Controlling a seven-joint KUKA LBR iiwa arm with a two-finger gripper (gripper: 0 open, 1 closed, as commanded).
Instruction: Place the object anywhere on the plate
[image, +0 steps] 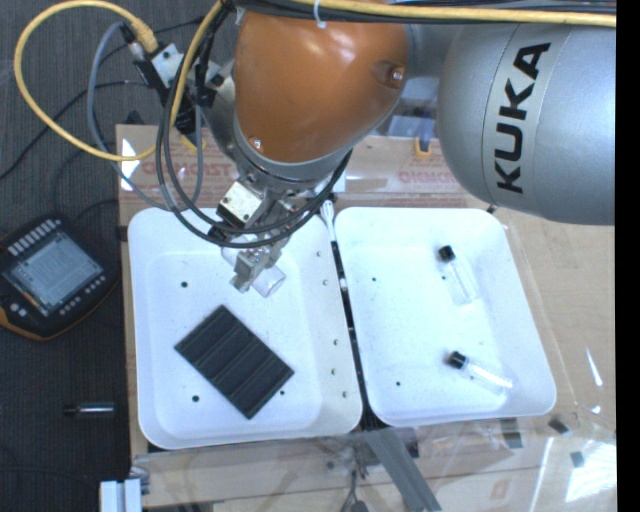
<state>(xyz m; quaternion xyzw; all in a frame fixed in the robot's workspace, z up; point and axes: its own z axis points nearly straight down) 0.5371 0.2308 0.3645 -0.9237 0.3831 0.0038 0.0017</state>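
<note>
White left bin (160, 420), pincer (256, 272) above plate (235, 360)

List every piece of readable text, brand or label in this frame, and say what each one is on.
"KUKA": black letters running vertically on the grey arm housing.
Red print on the bench strip behind the bins: too blurred to read.
Screen of the handheld pendant at left: too small to read.
Small label on the gripper mount: nothing legible.
The vials and the dark plate show no markings.
</note>
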